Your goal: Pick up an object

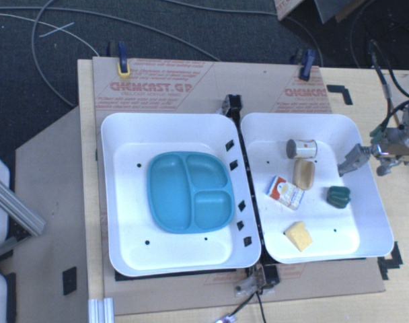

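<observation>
Evidently staged for picking, small items scatter the right bin (366, 237) while the gripper (356, 160), grip state unclear, hangs over its rim

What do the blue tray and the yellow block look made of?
Blue tray: likely moulded plastic, one even colour, smooth with a soft sheen, rounded compartment ridges. Yellow block: possibly foam or sponge, matte with no glare; too small to be sure.

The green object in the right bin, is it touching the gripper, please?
Apart: the camera view shows white bin floor between the green object and the gripper.
</observation>
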### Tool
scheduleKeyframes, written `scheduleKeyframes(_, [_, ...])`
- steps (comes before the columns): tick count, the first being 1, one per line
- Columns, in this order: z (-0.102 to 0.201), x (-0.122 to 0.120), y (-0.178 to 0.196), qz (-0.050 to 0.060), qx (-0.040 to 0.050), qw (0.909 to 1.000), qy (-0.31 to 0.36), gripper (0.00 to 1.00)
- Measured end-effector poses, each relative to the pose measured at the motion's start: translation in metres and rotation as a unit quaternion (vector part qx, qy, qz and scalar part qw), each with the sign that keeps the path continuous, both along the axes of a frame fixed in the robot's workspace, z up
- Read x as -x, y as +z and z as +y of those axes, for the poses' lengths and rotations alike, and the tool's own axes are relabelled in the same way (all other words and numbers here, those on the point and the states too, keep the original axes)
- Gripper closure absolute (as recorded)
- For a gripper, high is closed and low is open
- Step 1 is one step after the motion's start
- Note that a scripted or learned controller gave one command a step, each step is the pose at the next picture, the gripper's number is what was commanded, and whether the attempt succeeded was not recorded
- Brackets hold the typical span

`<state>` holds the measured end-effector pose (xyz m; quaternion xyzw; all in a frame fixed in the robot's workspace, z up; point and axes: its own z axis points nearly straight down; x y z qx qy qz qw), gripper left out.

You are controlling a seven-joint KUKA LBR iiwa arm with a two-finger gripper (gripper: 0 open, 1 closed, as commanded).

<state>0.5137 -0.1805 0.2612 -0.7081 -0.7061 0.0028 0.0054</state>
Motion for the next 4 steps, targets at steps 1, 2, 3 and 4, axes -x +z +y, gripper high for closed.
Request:
scheduleKeyframes(1, [0.0, -0.002, 0.005, -0.005, 0.0014, 1.0, 0.002, 0.0])
scheduleKeyframes(2, [0.0, -0.012, -0.046, -0.003, 0.0004, 1.0, 0.002, 0.0])
scheduleKeyframes(3, [-0.006, -0.011, -0.107, -0.002, 0.0002, 1.0, 0.001, 0.0])
scheduleKeyframes(4, [-0.009, -0.005, -0.15, -0.006, 0.0026, 1.0, 0.001, 0.0])
